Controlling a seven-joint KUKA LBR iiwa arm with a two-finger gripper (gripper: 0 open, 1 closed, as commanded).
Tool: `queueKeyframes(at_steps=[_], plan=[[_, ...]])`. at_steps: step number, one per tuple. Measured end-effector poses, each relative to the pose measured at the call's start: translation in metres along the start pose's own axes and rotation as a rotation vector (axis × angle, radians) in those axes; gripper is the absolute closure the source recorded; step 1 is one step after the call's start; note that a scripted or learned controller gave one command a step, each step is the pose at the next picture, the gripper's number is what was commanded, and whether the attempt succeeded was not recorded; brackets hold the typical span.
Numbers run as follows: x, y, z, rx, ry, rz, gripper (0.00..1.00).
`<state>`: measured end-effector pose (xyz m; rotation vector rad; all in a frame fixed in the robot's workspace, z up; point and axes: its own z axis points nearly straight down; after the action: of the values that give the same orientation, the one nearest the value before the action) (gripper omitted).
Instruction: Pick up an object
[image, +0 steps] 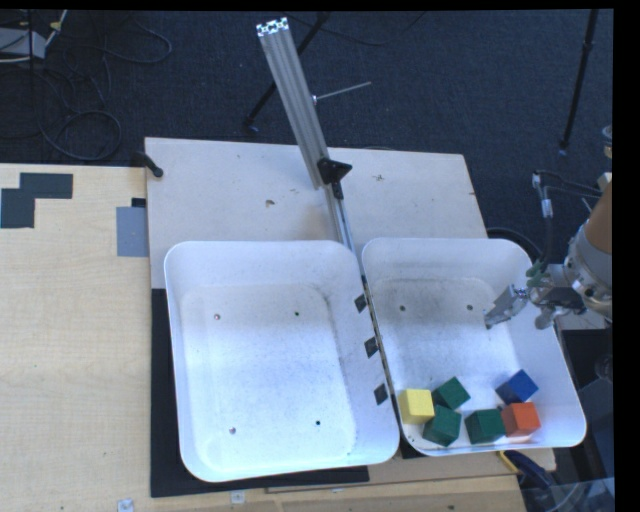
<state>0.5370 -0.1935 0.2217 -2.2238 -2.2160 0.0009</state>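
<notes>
The desk (230, 190) carries two shallow white bins set side by side near its front edge, their inner rims touching along a line that runs from the middle of the desk toward the front. The left bin (190, 300) is the larger-looking of the pair and shows a bare, speckled floor. The right bin (440, 260) sits toward the desk's right edge.

A grey metal rail (298, 110) slants from beyond the desk's back edge down to the seam between the bins, with a black bracket (332, 172) clamped on it over the rear of the desk.

The arm (600, 240) reaches in past the desk's right edge, and its end effector (505, 305) hangs over the right rim of the right bin, roughly midway along that side (whether its fingers are spread or closed cannot be told at this size). Nothing is seen between them.

The blocks lie clustered in the right bin's front part, well apart from the end effector. A yellow block (417, 404) sits nearest the seam, with a dark green block (452, 392) just beside it and another green block (442, 427) in front. A third green block (484, 426) touches an orange block (521, 418), and a blue block (517, 386) lies just behind the orange one.
</notes>
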Motion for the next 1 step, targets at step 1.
queueKeyframes(at_steps=[1], plan=[[0.0821, 0.0666, 0.1046, 0.005, 0.003, -0.009, 0.0]])
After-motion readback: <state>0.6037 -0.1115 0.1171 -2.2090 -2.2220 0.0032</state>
